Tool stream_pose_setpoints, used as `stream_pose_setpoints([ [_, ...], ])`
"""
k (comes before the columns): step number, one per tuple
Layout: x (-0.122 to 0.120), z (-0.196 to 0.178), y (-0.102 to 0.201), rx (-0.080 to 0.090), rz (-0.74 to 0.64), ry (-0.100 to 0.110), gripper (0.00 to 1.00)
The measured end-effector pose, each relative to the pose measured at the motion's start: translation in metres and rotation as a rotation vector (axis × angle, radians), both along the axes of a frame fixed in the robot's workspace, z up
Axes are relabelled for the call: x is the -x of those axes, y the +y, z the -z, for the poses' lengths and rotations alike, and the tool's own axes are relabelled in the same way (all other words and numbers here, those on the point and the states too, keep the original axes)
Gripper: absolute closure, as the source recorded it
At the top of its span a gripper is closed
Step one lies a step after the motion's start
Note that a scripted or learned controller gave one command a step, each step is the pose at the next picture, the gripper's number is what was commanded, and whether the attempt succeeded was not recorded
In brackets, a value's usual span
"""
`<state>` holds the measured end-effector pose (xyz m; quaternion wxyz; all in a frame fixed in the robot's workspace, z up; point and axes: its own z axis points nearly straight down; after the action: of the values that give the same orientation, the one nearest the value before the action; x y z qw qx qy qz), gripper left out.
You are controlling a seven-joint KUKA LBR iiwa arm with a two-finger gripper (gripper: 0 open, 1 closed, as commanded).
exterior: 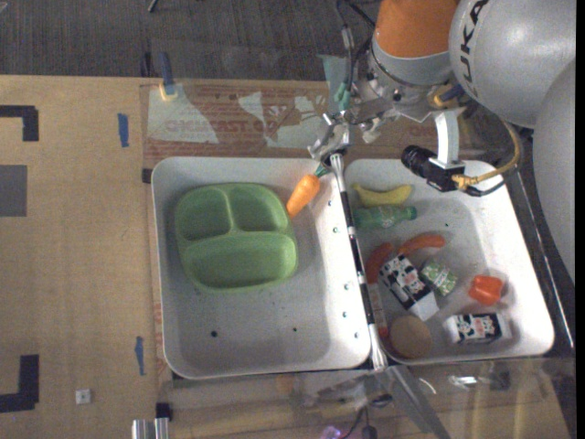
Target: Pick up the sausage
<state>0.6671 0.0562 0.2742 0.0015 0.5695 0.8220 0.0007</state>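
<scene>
My claw (327, 147) hangs at the far rim between the bins; I cannot tell how it is set. A carrot (303, 194) lies just below it. The sausage (421, 242) lies in the right bin (526, 245), near the green bottle (385, 216). Likely light, smooth and slippery, so I'd take it across its middle.

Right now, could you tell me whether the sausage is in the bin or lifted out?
In the bin: the sausage lies on the right bin floor beside the milk carton, apart from the gripper.
</scene>
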Motion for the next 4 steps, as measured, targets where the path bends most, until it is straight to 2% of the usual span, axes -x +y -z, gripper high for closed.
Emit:
stream_pose_setpoints([
  [1, 0.000, 0.000, 0.000, 0.000, 0.000, 0.000, 0.00],
  [2, 0.000, 0.131, 0.036, -0.001, 0.106, 0.001, 0.00],
  [3, 0.023, 0.182, 0.108, 0.006, 0.201, -0.015, 0.00],
  [4, 0.000, 0.101, 0.110, -0.001, 0.207, 0.001, 0.00],
])
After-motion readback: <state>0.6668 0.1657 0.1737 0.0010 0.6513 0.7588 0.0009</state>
